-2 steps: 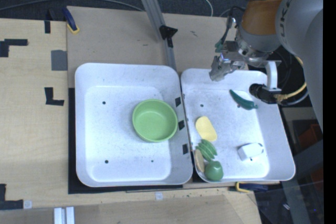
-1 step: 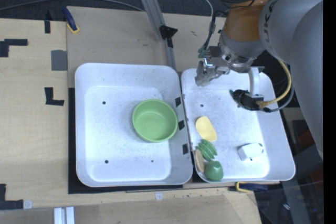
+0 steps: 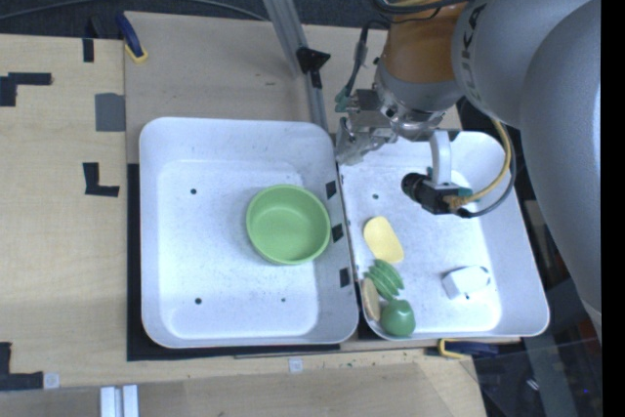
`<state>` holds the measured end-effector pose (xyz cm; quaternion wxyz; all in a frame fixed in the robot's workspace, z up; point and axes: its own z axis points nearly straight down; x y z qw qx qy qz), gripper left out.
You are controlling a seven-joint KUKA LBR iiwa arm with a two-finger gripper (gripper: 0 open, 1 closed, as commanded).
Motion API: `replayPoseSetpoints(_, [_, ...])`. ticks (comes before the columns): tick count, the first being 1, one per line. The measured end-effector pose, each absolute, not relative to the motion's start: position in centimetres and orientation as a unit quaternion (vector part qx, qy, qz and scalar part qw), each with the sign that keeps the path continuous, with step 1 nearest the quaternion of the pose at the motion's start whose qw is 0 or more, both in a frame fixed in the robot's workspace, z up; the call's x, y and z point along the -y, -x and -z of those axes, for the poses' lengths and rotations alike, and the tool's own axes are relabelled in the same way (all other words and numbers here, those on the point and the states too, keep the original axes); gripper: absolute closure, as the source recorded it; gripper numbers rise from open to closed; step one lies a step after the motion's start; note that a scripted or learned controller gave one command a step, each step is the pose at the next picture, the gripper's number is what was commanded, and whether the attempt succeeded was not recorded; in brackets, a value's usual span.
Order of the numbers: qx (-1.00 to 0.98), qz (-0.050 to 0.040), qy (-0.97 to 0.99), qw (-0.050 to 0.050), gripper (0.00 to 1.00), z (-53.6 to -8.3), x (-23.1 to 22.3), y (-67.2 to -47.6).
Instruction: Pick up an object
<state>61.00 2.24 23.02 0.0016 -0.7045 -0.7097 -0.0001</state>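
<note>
While gripper (image 3: 354, 144) hangs at right bin's (image 3: 508, 308) upper-left corner, finger state unreadable. Candidates sit well below: yellow piece (image 3: 382, 238), green toys (image 3: 390, 303), white object (image 3: 466, 282). Risk: descent here clips dividing rim, grasps nothing.

I've got the arm (image 3: 508, 63) reaching in from the right, orange band above the wrist, with the gripper (image 3: 354, 144) hanging over the far left corner of the right bin (image 3: 508, 308), right by the divide between the two bins. In the left bin (image 3: 176, 308) I see a green bowl (image 3: 287, 224), upright, sitting toward its right side. In the right bin, a yellow piece (image 3: 383, 239) lies near the left wall, then a green ridged item (image 3: 386, 278) just below it, and a green round object (image 3: 397, 317) at the near corner. A small white object (image 3: 466, 282) sits apart, toward the right.
</note>
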Motion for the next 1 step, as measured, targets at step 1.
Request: replayPoseSetpoints(1, [0.709, -0.0013, 0.705, 0.002, 1.0, -22.2, -6.33, -58.86])
